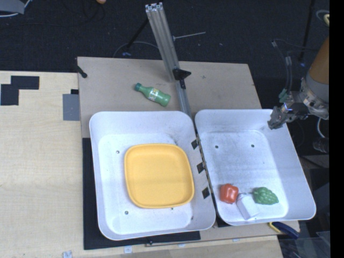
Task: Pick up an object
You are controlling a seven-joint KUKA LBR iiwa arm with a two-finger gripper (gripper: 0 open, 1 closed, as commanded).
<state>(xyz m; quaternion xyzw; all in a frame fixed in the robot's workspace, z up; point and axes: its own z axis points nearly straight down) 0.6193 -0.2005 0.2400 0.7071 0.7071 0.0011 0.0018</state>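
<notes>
The right bin [244, 149] holds a red pepper-like toy [229, 193], a small white block [246, 206] and a green leafy toy [265, 196], all bunched at its near edge. A yellow square plate [158, 174] lies in the left bin [107, 144]. My gripper [278, 118] hangs over the right bin's far right corner, well away from the three toys, with nothing seen in it.
A green bottle [152, 94] lies on the bench behind the left bin. A slanted metal rail [167, 42] rises from between the bins toward the back. The arm's wrist [314, 93] sits at the right edge.
</notes>
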